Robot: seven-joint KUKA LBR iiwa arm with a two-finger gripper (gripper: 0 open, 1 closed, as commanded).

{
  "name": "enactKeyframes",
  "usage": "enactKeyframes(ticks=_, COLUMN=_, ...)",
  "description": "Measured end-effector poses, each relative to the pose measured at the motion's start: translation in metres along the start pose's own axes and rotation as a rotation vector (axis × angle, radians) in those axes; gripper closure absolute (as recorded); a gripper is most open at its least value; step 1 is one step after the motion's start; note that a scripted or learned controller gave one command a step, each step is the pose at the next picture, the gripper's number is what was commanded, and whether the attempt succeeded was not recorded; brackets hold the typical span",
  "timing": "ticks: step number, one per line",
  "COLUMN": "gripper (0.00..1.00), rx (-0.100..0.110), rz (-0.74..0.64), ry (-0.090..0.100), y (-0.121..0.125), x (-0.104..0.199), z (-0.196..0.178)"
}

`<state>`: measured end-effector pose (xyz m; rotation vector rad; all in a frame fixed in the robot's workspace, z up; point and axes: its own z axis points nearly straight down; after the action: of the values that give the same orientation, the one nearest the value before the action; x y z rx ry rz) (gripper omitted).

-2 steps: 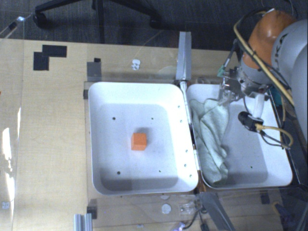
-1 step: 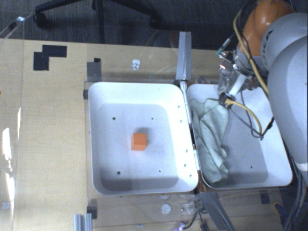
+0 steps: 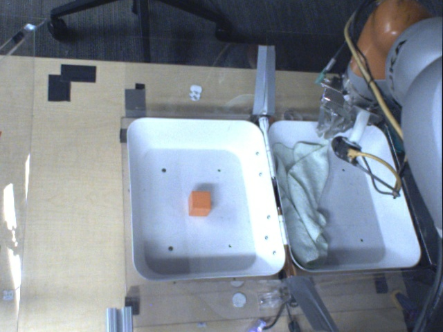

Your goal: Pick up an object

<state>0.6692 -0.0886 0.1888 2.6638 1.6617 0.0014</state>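
A small orange cube (image 3: 200, 203) lies near the middle of the left white bin (image 3: 145, 185). A crumpled pale grey-green cloth (image 3: 308, 192) lies along the left side of the right white bin (image 3: 394, 247). My gripper (image 3: 332, 124) hangs over the far edge of the right bin, just above and to the right of the cloth's top corner. It is well away from the cube. The grey arm with its orange band (image 3: 381, 30) reaches in from the upper right. Nothing is seen held by the gripper.
A metal divider post (image 3: 264, 81) stands at the back between the two bins. Black and yellow cables (image 3: 374, 171) loop down from the wrist over the right bin. Black tape marks (image 3: 69, 80) lie on the wooden bench at the far left.
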Motion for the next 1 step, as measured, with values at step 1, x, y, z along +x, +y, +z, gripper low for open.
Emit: enactKeyframes(ticks=1, gripper=1.00, rx=-0.003, rz=-0.006, ry=0.000, y=0.0007, x=0.0016, z=-0.0116)
